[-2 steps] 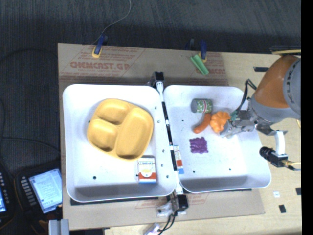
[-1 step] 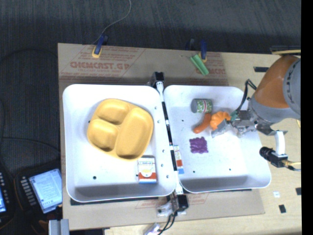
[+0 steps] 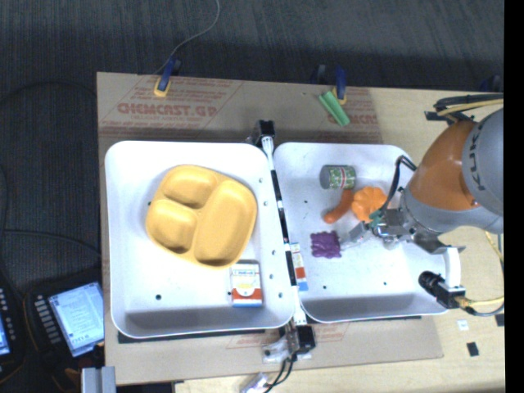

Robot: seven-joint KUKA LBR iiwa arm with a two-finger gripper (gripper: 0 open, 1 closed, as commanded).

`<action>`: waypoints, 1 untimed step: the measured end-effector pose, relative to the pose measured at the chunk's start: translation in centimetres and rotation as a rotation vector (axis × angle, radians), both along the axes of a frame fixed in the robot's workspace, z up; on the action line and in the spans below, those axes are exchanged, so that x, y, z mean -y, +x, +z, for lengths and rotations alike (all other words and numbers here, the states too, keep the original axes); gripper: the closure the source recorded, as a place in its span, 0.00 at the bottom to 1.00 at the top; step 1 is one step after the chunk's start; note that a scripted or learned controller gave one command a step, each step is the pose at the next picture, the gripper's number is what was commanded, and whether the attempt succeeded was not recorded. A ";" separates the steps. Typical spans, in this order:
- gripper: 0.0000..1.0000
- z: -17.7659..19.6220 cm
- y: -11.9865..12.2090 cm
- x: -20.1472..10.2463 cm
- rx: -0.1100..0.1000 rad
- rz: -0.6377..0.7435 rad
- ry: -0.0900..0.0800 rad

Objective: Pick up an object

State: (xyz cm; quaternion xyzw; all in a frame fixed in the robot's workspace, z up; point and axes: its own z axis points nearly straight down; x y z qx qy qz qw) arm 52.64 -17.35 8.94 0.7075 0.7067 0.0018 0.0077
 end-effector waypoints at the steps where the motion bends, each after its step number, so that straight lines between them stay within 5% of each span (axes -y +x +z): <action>1: 0.00 0.0 -3.4 -3.8 0.003 0.000 0.000</action>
